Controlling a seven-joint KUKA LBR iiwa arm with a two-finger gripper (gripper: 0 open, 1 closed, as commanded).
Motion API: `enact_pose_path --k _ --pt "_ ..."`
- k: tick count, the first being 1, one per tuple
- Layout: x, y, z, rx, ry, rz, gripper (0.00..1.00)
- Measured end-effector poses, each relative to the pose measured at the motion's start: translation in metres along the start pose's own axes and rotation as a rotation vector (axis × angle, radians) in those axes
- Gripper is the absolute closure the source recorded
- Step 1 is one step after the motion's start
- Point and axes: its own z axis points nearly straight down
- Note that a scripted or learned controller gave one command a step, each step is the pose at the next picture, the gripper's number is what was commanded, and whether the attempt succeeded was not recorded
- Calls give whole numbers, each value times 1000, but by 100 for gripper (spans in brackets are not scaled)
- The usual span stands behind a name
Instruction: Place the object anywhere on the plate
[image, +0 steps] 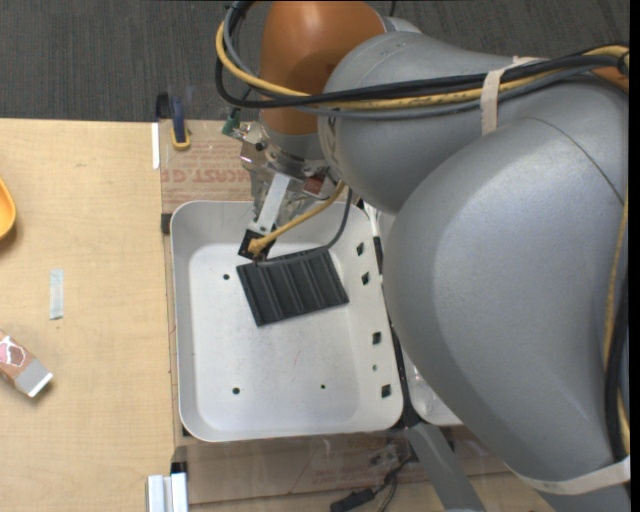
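Observation:
A dark ribbed rectangular slab (293, 287) lies flat in the upper middle of the left white bin (200, 400), turned slightly askew. My gripper (279, 205) hangs just above the slab's far left corner, below the orange band of the arm (310, 50). Nothing can be seen held in it. An orange curved rim (4, 212), possibly the plate, pokes in at the far left edge of the wooden bench.
The grey arm (500, 250) covers the whole right side and the right bin. On the wooden bench (90, 200) left of the bin lie a small grey strip (56, 294) and a brown-and-white packet (22, 365). Cardboard (205, 165) sits behind the bin.

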Motion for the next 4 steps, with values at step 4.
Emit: enact_pose_path --k 4 --pt "-7 16 37 -6 2 -1265 100"
